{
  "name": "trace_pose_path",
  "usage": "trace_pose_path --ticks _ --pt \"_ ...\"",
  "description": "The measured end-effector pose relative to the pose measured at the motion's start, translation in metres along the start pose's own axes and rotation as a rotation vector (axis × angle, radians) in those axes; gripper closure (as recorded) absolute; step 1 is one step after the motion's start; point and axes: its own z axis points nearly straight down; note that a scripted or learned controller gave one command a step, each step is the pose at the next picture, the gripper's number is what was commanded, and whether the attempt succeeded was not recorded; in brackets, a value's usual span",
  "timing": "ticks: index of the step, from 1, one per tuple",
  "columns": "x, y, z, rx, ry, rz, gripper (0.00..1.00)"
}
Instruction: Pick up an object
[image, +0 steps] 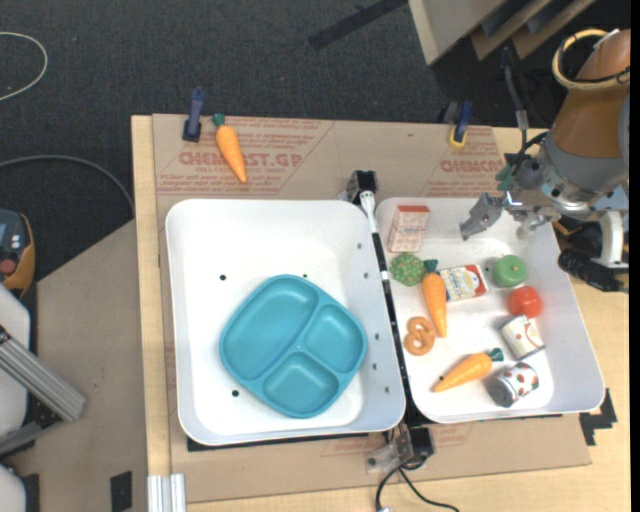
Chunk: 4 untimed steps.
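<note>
Right bin (585, 350), right half of frame: holds toy foods; pink carton (408, 228) at upper left of the bin, broccoli (407, 268) below it, carrot (434, 303) lower still, pretzel (419, 335) beneath that; small juice box (462, 282) at centre; green apple (510, 270) and red tomato (524, 301) toward the right; a second carrot (466, 371), a small white carton (522, 334) and a can (514, 383) along the lower part.

Left bin (190, 300), centre-left: holds a blue divided plate (292, 345).

Third carrot (231, 150): on the cardboard at upper left, outside both bins.

Gripper (500, 212): upper right of frame, above the top edge of the right bin; fingers spread apart, one reaching left, nothing between them.

Candidate object, by judgement: the green apple, nearest, lying just below the gripper in the frame; round, so no long axis and no pointing direction to match; the pink carton lies to the gripper's left, long axis running roughly up-down in the frame.

Alternative: the central carrot, long axis near vertical in the frame, leafy end up beside the broccoli, tip down toward the pretzel; farther, down and left of the gripper.
</note>
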Motion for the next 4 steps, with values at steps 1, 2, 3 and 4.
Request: trace_pose_path --ticks 1,2,3,4 --pt "0.049 -0.06 0.002 0.006 0.003 -0.003 0.0" --pt "0.033 -0.017 0.106 -0.004 -0.001 -0.002 0.0" --pt "0.033 -0.015 0.087 -0.015 -0.004 0.0 1.0" --pt "0.086 -0.109 0.006 0.005 0.004 -0.003 1.0"
